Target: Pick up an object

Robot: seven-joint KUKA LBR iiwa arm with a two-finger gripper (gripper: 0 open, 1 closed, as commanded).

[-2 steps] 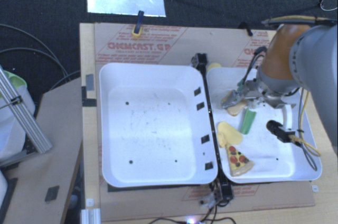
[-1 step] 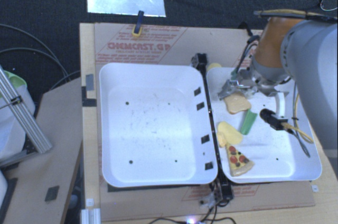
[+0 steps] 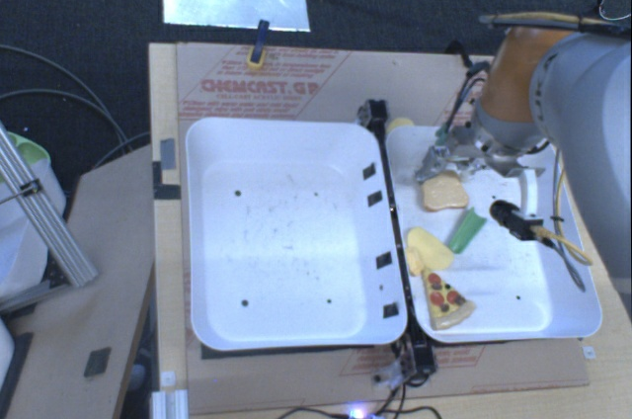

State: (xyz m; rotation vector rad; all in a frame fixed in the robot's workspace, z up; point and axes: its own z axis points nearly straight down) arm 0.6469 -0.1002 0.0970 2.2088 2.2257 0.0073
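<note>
Dark carpet surrounds the desk, where the pincer [image 3: 441, 159] sits low in the right bin [image 3: 568, 308], just above the tan bread piece [image 3: 444, 195] — its opening I cannot tell — so closing comes next.

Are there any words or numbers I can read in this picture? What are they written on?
"CHEMCAST GP" in big red letters on the brown paper-covered sheet under the two white bins, just above the left bin.
More red lines sit above and below that word, and again on the sheet's front edge near the cables; they are too small and blurred to read.
The toys in the right bin carry no writing I can make out.
</note>
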